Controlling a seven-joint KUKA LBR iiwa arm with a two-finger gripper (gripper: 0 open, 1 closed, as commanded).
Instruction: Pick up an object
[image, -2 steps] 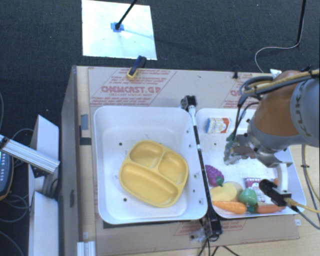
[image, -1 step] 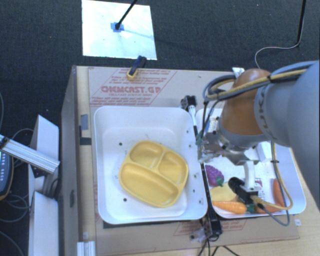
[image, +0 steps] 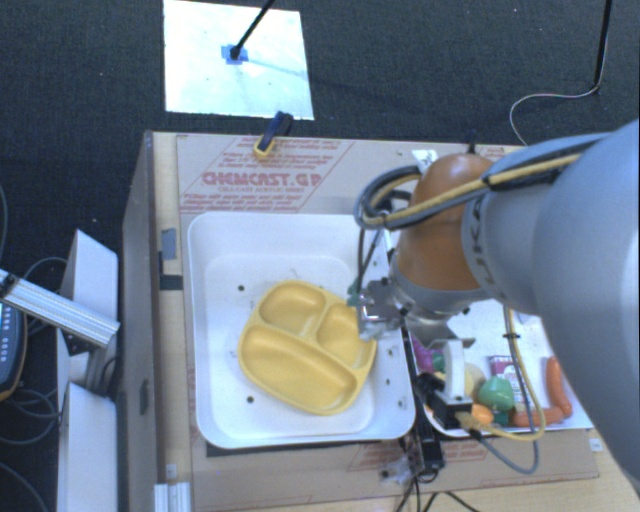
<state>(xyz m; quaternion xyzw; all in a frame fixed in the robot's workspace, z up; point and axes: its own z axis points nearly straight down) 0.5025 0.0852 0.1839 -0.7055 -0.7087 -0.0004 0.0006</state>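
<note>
At the centre of the frame we find the gripper (image: 368, 318), a cluster of grey metal hanging below the arm's orange band (image: 440, 235), right at the right-hand rim of the yellow tray (image: 305, 347); whether it touches that rim we cannot tell, and whether it is released or clenched we cannot tell either, since the wrist above hides the working end. We see nothing lifted clear of the bin. The yellow tray is a rounded, shallow plastic dish split into three compartments, two smaller ones toward the upper edge and one long one along the lower left, and it lies flat and slightly turned in the middle of the left bin (image: 225, 300), which is white with a raised rim. Moving outward to the right, the grey arm (image: 560, 250) sweeps in large from the right edge of the frame and covers most of the right bin (image: 530, 425); beneath it, in the lower right, we make out a small jumble of objects: a green piece (image: 497, 391), an orange stick-like piece (image: 558, 385), and a whitish one (image: 461, 379). Cables (image: 395, 195) loop around the wrist. Both bins rest on a counter (image: 270, 170) covered with printed brown board, and at the upper left of the frame a pale sheet (image: 235, 60) lies on the dark floor.
</note>
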